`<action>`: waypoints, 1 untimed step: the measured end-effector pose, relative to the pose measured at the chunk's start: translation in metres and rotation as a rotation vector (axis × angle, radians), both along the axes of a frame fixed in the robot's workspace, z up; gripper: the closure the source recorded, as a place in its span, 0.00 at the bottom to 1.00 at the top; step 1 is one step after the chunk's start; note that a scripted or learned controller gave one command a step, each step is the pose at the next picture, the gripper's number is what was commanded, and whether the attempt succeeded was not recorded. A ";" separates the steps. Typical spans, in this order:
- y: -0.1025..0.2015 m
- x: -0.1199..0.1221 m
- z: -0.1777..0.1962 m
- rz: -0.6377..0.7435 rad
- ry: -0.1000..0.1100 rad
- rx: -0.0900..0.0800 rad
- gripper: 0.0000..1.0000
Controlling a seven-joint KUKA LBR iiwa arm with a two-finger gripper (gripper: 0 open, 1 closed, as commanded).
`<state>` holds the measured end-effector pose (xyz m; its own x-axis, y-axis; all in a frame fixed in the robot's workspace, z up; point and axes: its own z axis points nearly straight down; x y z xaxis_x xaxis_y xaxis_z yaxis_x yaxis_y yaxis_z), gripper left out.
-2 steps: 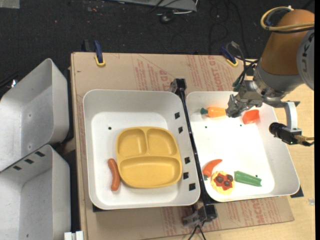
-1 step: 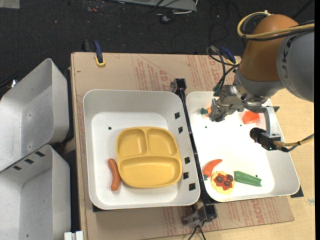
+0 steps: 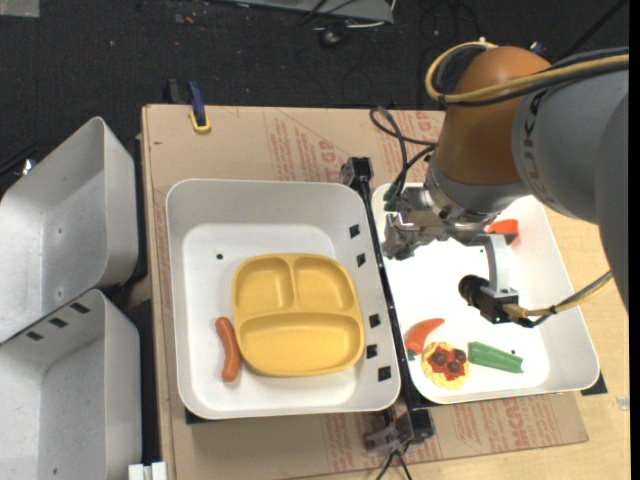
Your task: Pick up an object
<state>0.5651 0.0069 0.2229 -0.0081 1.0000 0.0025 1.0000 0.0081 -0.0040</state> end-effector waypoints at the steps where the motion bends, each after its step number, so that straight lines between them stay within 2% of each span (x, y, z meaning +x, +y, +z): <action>1: 0.055 -0.010 -0.007 0.000 -0.001 0.000 1.00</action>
